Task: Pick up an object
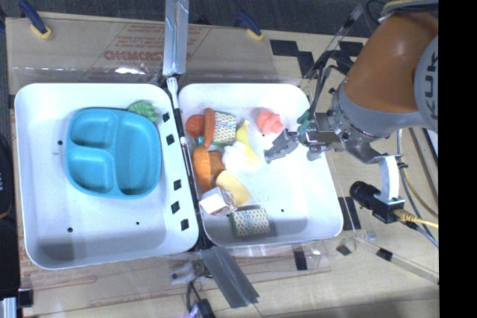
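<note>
The hand (282,146) hovers over the right bin (317,212) on the counter, whether wide or narrow cannot be told, and the nearest thing, a pink lump (266,121), lies just up and left of it, roundish with no clear long axis or heading.

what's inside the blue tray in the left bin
The blue tray shows three bare compartments with nothing lying in them. A green leafy item sits just outside its upper right corner, against the rim. Whatever lies under the tray is covered.
</note>
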